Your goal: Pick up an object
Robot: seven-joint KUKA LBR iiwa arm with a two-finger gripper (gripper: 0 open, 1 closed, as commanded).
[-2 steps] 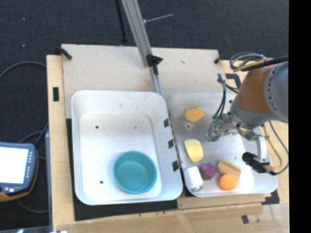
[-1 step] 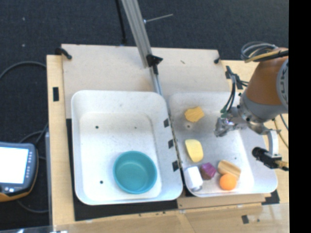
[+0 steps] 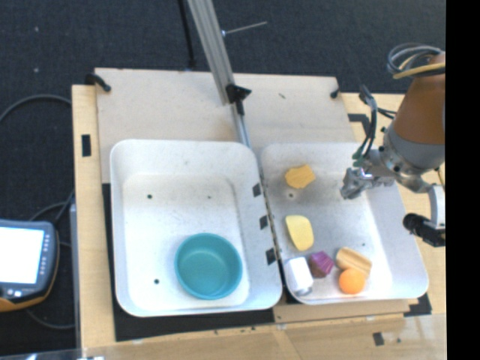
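While end effector (image 3: 354,184) state unclear | right bin (image 3: 397,223): yellow pieces (image 3: 299,232) nearby

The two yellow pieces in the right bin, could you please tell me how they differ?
The upper yellow piece is a deeper, orange-tinged yellow, while the lower yellow piece is paler, lemon-coloured. The upper one looks squat and irregular; the lower one is longer and smoothly rounded. The upper lies nearer the gripper; the lower sits nearer the white cylinder. Both rest in the right bin.
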